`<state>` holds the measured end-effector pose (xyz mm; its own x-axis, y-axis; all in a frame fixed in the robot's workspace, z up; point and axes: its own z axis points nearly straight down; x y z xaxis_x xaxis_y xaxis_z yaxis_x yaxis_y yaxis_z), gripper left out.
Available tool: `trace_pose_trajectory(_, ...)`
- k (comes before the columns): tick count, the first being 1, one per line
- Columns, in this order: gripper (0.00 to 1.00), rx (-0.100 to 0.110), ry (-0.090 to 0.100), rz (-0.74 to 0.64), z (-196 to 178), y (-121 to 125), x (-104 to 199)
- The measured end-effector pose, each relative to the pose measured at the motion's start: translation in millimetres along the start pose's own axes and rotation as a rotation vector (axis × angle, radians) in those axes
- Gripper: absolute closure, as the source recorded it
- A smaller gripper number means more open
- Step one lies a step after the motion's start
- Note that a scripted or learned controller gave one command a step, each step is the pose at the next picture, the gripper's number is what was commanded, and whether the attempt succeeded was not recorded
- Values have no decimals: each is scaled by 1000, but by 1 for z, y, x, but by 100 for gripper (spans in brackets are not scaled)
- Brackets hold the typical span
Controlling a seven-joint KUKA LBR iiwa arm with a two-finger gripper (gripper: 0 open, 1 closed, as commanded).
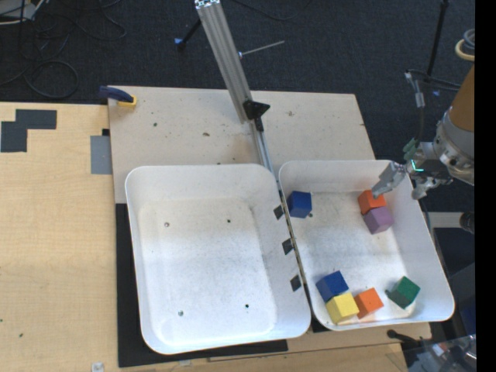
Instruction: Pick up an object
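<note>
So the arm (465, 122) comes in at the right edge of the frame, and its jaws (387, 183) hang at the upper right of the right bin (434, 262). One grey finger (385, 181) points down at a slant, tip right at the top of an orange-red cube (370, 201). Honestly can't tell if the jaws are wide or narrow, or if that cube is actually between them.

Right below it, touching, sits a purple cube (379, 218). A blue cube (299, 204) is at the bin's upper left, close to the divider between the bins. Down at the lower part there's a cluster: another blue cube (332, 284), a yellow cube (341, 308) and an orange cube (369, 301) packed together, with a green cube (404, 291) a bit to their right.

The left bin (147, 208) sits beside it on the tabletop (186, 130). An aluminium rail (225, 53) slants up toward the top of the frame. No labels or writing I can read anywhere.
</note>
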<state>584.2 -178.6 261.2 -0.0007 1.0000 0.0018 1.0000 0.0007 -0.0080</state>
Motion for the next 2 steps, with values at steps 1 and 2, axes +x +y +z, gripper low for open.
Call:
trace_pose_trajectory(1, 0, 6, 2, 0, 60, 2, 10)
trace_pose_trajectory(2, 0, 7, 2, 1, 127, 1, 16)
